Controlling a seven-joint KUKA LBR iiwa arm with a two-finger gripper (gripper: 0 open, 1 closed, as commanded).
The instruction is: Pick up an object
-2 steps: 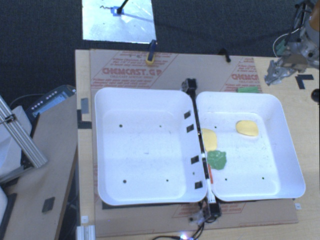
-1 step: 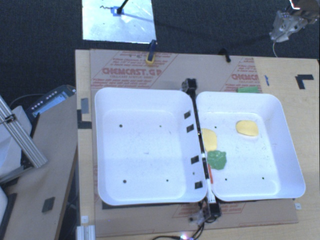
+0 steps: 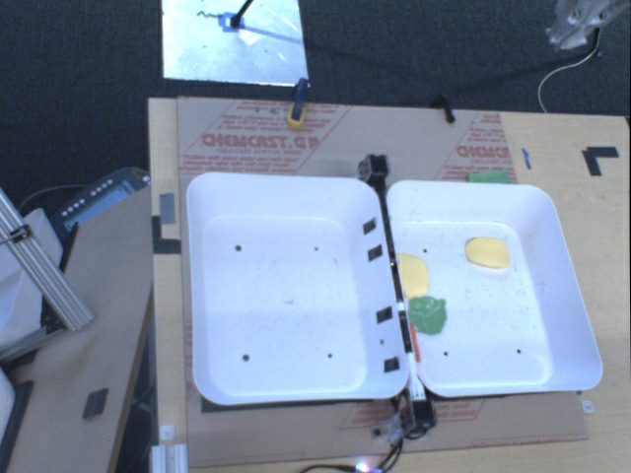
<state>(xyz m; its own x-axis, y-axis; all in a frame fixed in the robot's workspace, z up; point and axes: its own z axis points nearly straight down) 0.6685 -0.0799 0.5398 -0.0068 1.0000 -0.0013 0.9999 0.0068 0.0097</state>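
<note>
Up at the far right corner of the view, the gripper hangs over the dark floor beyond the bench, well apart from both bins; it shows as a pale blur, and whether it is parted or closed cannot be told. Nothing is seen held in it. On the bench, two white bins sit side by side, touching along a middle seam with black clips. The left bin has only small dark dots on its floor. The right bin holds three things: a yellow piece toward the middle and far side, a second yellow piece close against the left wall, and a green piece just near of it, touching or almost touching. A thin orange sliver lies beside the green piece, on its near side
</note>
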